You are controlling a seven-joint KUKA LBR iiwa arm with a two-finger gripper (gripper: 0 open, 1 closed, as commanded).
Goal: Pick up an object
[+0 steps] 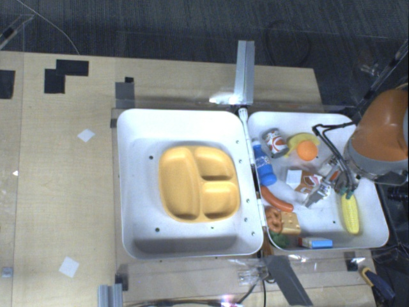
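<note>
The right bin [377, 232] holds several small objects. My gripper [319, 190] hangs low over its middle, reaching in from the right under the orange-banded wrist [383, 130]. Right beside the gripper's tip lies a small red and white item [310, 181] on a white card [295, 176]. A sausage [277, 199] lies just left of the tip and a corn cob [350, 214] just right of it. Farther back are an orange ball [307, 149], a small can [275, 142] and a blue bottle [263, 166].
A pretzel [275, 220], a tan block [291, 222] and a blue-capped marker [316, 242] lie along the right bin's front wall. The left bin [137, 171] holds a yellow divided tray [197, 183]. A metal post [245, 72] stands behind the bins' shared wall.
</note>
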